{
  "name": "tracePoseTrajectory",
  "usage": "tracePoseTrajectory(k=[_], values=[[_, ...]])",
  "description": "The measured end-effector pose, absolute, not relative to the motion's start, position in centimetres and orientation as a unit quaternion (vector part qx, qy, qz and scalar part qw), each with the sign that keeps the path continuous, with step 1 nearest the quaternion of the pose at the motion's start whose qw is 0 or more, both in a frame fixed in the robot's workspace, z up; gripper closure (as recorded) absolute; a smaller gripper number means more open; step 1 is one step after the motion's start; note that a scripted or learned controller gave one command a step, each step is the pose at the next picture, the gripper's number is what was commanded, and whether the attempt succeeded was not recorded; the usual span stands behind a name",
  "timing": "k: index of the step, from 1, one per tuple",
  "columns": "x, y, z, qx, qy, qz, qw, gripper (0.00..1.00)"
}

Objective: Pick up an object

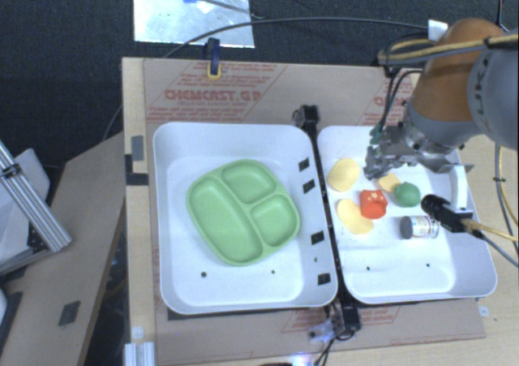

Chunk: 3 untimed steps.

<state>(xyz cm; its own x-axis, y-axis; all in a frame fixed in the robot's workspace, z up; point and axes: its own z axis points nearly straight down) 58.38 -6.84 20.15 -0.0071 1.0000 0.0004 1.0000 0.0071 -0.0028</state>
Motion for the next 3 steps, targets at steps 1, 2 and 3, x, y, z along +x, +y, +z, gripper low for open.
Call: tracePoseTrajectory(k=[1,2,3], values=[[59.7,-1.9,19.3,-0.704,-0.71,0.0005,0.001,1.0],[60.8,3.6,20.6,-0.704,-0.71,0.0002,0.001,1.0],[62.6,8.4,19.9,-0.704,-0.71,0.0,0.0,1.0]])
